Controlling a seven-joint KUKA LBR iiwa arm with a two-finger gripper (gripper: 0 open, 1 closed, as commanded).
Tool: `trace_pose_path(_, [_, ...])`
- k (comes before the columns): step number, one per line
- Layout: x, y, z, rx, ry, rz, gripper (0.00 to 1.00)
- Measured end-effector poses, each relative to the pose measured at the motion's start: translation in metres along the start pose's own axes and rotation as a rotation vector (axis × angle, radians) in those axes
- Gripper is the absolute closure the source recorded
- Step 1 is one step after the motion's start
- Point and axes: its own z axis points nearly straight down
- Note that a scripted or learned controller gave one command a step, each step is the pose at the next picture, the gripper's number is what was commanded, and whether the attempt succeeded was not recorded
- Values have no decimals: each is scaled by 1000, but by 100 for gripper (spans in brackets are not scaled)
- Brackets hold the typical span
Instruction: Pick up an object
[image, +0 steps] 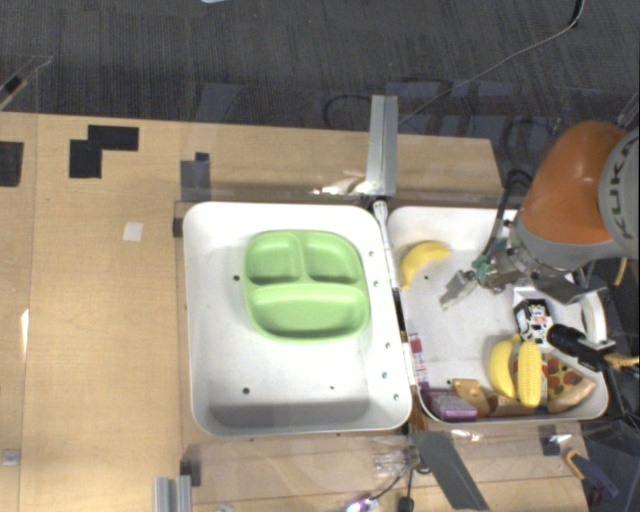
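My gripper hangs over the middle of the right bin, pointing left, with bare bin floor under its tip. A yellow lemon-like fruit lies just up and left of it, apart from it. Nothing shows in the gripper. Near the bin's front right lie a banana, a corn cob and a pizza slice. A small black and white item sits right of the gripper, under the wrist.
The left bin holds a green divided plate. A purple item and a brown piece lie at the right bin's front edge. The arm's orange band covers the right bin's far right corner.
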Motion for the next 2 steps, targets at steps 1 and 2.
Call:
trace_pose_path(1, [0,0,0,0,0,0,0])
trace_pose_path(2, [-45,-64,71,-5,-4,-10,0])
